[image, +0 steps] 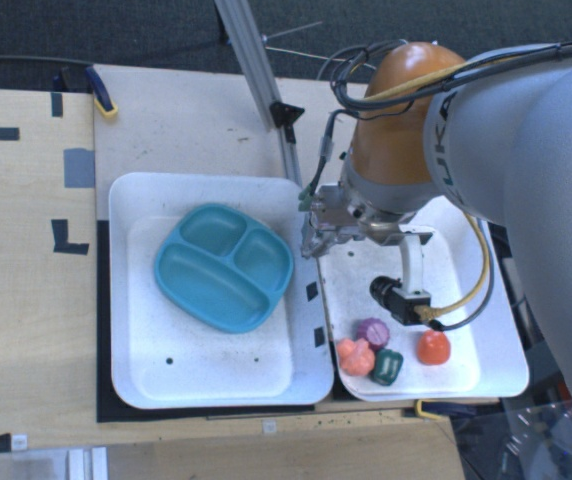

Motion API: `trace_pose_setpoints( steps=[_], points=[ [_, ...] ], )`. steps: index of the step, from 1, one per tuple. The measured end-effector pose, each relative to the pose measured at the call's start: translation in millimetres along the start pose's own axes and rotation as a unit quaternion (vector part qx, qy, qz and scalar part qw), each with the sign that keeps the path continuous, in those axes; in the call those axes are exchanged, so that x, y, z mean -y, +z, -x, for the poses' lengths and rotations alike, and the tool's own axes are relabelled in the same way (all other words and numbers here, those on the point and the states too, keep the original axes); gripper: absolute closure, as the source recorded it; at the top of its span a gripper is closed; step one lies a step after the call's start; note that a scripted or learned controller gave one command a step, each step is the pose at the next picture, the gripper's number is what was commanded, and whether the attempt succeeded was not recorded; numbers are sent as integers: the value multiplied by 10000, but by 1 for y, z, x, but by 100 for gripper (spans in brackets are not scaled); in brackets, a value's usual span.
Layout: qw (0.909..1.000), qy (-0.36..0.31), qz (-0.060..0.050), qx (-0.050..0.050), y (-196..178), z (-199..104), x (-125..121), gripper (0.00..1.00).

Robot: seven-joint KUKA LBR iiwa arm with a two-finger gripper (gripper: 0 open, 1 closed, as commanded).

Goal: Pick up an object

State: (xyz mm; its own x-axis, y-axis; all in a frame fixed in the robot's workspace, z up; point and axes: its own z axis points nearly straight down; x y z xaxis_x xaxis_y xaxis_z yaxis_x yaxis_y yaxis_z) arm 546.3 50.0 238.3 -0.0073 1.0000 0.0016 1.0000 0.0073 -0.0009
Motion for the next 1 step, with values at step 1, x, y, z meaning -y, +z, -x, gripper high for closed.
trace_pose_setpoints(
  steps=[1],
  points=[
    [10000,3,-5,2,-1,-45,-5,100]
  ],
)
